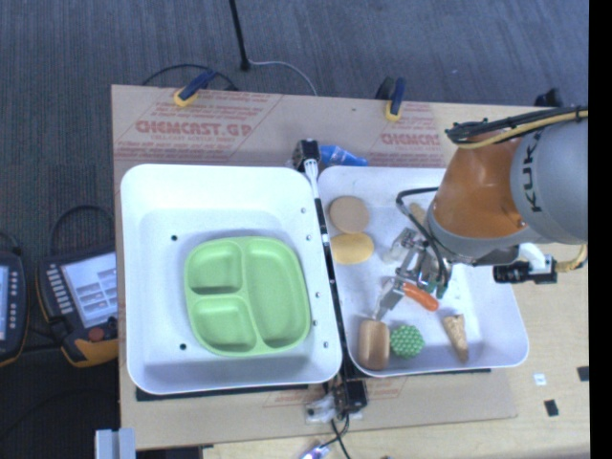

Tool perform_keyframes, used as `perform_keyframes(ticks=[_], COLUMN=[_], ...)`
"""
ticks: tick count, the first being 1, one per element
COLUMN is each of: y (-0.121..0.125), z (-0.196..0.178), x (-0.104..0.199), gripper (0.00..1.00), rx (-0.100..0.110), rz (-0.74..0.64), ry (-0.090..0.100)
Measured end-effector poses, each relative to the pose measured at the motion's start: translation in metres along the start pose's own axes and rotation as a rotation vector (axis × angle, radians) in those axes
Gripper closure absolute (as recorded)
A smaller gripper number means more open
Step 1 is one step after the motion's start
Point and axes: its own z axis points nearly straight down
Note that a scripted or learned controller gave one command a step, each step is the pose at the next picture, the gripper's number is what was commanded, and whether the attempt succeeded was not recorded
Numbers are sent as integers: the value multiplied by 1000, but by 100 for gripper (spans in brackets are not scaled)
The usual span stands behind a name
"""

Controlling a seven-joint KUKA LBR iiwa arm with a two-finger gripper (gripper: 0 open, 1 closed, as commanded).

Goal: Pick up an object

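My gripper (405, 289) hangs low over the middle of the right bin (497, 352), under the arm's orange band. A small orange carrot (422, 297) lies right at the gripper's tip, touching or nearly touching it. Just below it, by the bin's front wall, sit a brown bread roll (373, 343), a green bumpy ball (406, 340) and a tan cone-shaped piece (456, 337). Two round tan biscuits (350, 214) (352, 249) rest at the bin's left side, up and left of the gripper.
The left bin (153, 218) holds a green divided plate (248, 295). A ridge (323, 256) separates the two bins. The arm's body covers the right bin's upper right part. Clamps and cables sit along the bench's back edge.
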Motion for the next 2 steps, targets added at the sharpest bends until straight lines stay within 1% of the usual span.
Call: perform_keyframes(ticks=[1, 2], y=[10, 15], z=[0, 1], x=[-8, -20], gripper=[0, 0], rx=[3, 2], rz=[-112, -261], ry=[2, 3])
